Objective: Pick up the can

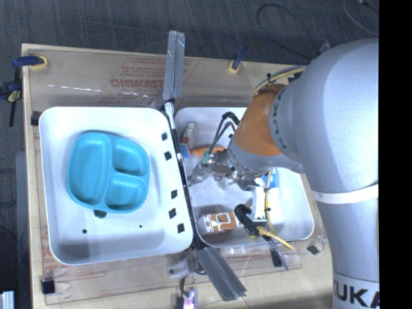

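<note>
Orange-white can (pixel 219 223) on its side, right bin (pixel 301 219)

Both bins (pixel 51 172): white moulded plastic, smooth, faint sheen. Blue tray (pixel 109 171), left of frame: glossy plastic, soft highlights. Arm (pixel 341 114), right of frame: smooth painted metal, satin grey; orange band (pixel 254 131) glossy. Can (pixel 219 223), lower centre: printed orange-and-white label, slight shine. Bench (pixel 96 73): pale wood-like board under clear film, red print, matt. Divider bar (pixel 172 66), top centre: brushed metal.
</note>
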`<state>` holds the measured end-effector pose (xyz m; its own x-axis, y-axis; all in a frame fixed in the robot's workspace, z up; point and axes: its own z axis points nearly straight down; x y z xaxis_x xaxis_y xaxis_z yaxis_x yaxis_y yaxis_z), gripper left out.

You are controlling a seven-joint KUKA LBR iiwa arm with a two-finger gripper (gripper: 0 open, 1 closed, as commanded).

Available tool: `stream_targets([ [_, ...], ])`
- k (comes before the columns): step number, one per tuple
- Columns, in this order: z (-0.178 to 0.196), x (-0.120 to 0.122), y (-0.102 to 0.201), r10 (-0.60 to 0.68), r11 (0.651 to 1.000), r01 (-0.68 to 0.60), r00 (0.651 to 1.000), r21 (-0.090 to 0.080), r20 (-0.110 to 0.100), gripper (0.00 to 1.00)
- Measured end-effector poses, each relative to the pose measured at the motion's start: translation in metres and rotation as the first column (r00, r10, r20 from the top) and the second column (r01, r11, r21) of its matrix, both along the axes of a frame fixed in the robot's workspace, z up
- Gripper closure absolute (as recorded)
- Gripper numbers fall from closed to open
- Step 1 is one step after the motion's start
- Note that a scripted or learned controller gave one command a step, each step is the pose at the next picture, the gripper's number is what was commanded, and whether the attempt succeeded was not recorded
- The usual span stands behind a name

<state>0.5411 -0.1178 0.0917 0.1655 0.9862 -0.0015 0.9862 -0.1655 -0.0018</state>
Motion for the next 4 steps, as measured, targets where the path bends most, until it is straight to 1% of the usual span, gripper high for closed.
stream_targets([
  [1, 0.009, -0.001, 0.001, 0.004, 1.000, -0.004, 1.000, 0.002, -0.004, 1.00],
  [2, 0.144, -0.011, -0.030, 0.084, 0.996, -0.084, 0.996, 0.002, 0.001, 1.00],
  [3, 0.000, -0.064, 0.000, -0.028, 1.000, 0.028, 1.000, 0.002, 0.001, 1.00],
  [4, 0.000, 0.020, -0.030, -0.183, 0.983, 0.183, 0.983, 0.002, -0.002, 1.00],
])
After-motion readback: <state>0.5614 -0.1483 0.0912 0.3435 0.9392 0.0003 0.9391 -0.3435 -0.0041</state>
